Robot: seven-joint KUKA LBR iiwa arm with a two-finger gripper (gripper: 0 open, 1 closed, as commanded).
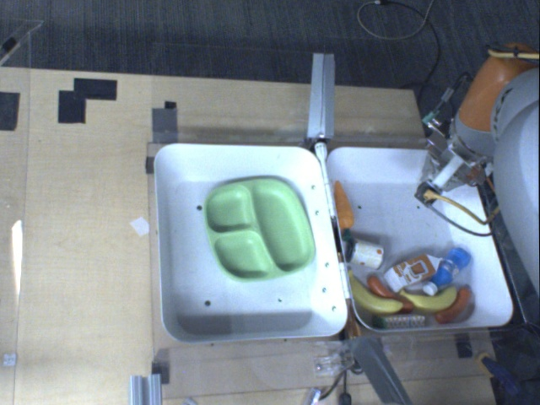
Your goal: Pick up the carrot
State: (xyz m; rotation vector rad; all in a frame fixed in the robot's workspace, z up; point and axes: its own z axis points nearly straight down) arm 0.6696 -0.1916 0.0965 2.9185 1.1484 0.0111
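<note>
Two bins [169,226] sit side by side below you, and the carrot [342,206] lies in the right one, hard against its left wall by the divider. Its long axis runs nearly up and down the view, one end toward the far rim, the other toward the white cup [366,254] just beside it. Which end is the tip you cannot tell; it is small and blurred. The gripper [439,180] hangs over the right bin's far right part, well apart from the carrot, and its state cannot be told. The green tray [257,228] fills the left bin. Bananas [396,300] crowd the near corner.
</note>
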